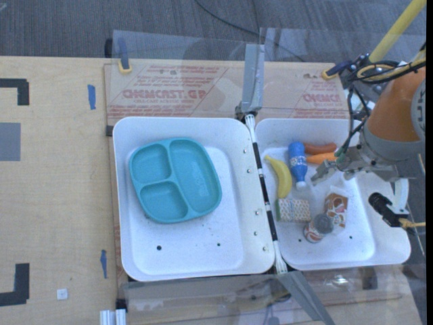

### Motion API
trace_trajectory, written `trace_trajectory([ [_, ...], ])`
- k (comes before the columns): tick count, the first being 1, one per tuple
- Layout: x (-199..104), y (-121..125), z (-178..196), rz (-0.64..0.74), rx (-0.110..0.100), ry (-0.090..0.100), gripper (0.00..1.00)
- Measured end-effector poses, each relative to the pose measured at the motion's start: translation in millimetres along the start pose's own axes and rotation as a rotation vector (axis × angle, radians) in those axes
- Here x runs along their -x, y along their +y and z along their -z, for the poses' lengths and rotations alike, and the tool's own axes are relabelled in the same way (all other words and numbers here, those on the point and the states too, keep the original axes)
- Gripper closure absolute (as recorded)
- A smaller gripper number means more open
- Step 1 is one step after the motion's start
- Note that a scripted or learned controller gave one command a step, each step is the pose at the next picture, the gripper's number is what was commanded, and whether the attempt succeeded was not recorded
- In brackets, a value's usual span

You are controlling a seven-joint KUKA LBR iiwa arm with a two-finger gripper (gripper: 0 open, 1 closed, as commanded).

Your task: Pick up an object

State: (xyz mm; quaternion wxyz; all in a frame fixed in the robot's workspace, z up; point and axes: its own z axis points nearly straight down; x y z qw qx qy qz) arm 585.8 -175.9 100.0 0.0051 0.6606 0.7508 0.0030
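Seen from above at a slant, the bench (54, 202) carries two shallow white bins side by side, with a cardboard sheet (176, 87) lying behind them. The left bin (183, 256) holds a turquoise divided plate (174, 179) with three compartments, set flat toward the bin's upper left. The right bin (352, 246) holds the small objects: a yellow banana (281, 175) lies near the bin's left wall, and just beside it on the right a blue bottle with a white cap (298, 162) lies on its side. An orange carrot-like piece (319, 153) lies near the bottle's upper end, toward the arm. Below the banana sits a small speckled packet (293, 210), and to its right a printed pouch (335, 207) lies close to a small round can (316, 229), the two touching or nearly so. The grey arm with its orange band (399, 110) reaches in from the right over the right bin, cables trailing above it. The claw (327, 168) hangs low just right of the bottle and near the carrot-like piece, its fingers appearing spread apart with nothing seen between them; whether a fingertip touches either object cannot be told.
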Motion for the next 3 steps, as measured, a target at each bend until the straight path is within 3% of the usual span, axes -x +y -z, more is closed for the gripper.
trace_trajectory([
  [1,5.8,-64.4,-11.2,0.11,-0.005,0.003,0.0],
  [2,8.3,-63.4,-0.2,0.106,0.001,-0.001,1.0],
  [3,-32.8,-36.3,64.9,0.153,-0.009,0.003,1.0],
])
